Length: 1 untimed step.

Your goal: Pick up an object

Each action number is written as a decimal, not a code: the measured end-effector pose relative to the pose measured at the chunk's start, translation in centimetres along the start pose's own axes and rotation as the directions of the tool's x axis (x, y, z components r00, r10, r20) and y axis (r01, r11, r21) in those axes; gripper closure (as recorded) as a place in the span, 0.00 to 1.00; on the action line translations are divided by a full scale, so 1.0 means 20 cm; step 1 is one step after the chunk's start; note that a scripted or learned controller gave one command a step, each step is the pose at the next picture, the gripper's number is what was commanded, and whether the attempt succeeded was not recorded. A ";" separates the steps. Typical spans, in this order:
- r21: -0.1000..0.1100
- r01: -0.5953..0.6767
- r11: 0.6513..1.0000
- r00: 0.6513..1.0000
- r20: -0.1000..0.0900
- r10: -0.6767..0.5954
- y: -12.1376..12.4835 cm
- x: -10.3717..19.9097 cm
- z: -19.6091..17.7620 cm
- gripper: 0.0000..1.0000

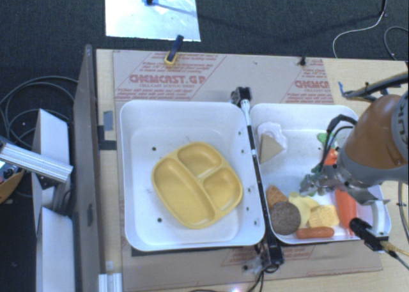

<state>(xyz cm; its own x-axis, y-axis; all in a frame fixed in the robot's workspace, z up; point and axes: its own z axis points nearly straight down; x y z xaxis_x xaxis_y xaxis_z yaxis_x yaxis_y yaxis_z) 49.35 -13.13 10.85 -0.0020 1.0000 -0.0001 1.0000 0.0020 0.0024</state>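
The gripper (312, 185) is down in the right bin (300, 115), low over the pile of toy food at the bin's near end. From up here I cannot tell how it is set; it is dark, small, and half lost against the wrist above it. Nothing shows clearly caught in it.

Just below and beside it lie pale yellow pieces (314, 211), and touching those a round brown patty (285, 218). A cracker (276, 195) sits just above the patty. Along the bin's near edge lies a red sausage (315, 233), and right of the yellow pieces an orange carrot (346, 207) runs under the arm. A bit of green (323, 137) peeks out near the bin's far right, beside the arm's cable.

Further up the same bin, well apart from the pile, a wedge (271, 145) of white and tan rests near the left wall.

The arm (383, 134), with its orange band, reaches in from the right and covers much of that bin's right side.

The left bin (147, 118) holds a yellow tray (196, 184) with three compartments, lying at a slant.
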 end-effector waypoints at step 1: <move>-0.009 -0.005 1.000 1.000 0.006 0.005 -0.03 -0.24 -0.49 1.00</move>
<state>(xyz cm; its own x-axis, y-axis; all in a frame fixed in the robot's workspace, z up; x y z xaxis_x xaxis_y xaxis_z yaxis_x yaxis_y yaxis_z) 48.81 -17.99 20.59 0.0027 1.0000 -0.0066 0.9999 -0.0027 0.0114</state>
